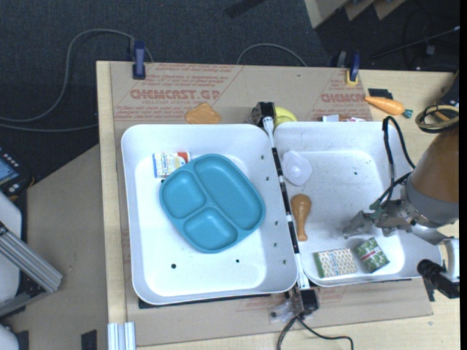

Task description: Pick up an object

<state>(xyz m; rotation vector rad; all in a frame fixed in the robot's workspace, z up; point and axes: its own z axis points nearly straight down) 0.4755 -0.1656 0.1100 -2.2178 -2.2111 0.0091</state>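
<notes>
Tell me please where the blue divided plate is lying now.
In the camera view, the blue divided plate lies in the left bin, near its centre, with a small carton at its upper left edge.

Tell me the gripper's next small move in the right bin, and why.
Probably a short descent with a slight shift toward the near wall. The gripper hangs low in the right bin, just above the small green packet, with nothing visible between its fingers. The patterned packet lies beside the green one, so centring first should avoid catching both.
</notes>
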